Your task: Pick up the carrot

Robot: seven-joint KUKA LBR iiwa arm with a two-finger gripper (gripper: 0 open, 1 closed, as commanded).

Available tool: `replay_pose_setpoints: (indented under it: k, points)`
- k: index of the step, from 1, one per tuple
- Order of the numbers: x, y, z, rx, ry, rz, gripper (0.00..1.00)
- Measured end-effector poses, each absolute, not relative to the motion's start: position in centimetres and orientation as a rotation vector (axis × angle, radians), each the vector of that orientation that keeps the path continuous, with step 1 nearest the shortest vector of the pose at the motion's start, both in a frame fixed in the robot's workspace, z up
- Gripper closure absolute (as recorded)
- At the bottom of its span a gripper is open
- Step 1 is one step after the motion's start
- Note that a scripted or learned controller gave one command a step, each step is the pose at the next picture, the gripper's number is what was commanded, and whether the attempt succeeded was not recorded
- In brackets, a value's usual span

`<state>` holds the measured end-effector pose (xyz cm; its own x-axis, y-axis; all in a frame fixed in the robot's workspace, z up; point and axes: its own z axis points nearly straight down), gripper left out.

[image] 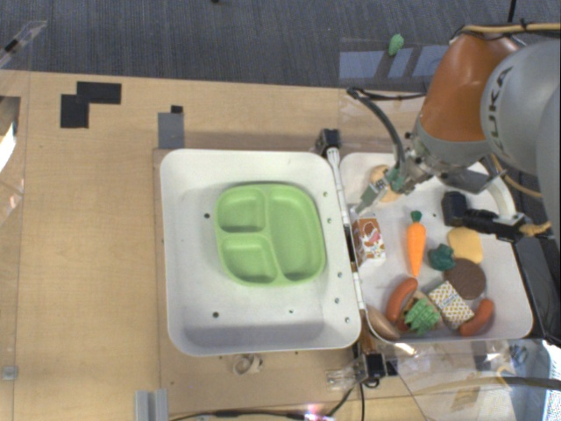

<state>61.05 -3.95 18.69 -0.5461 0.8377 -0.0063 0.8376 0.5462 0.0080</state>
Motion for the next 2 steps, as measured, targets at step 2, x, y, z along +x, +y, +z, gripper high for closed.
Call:
replay_pose_setpoints:
  k: [2]
  points:
    - [56.5,-9.7,11.6,1.626,2.638,0.037,0.00]
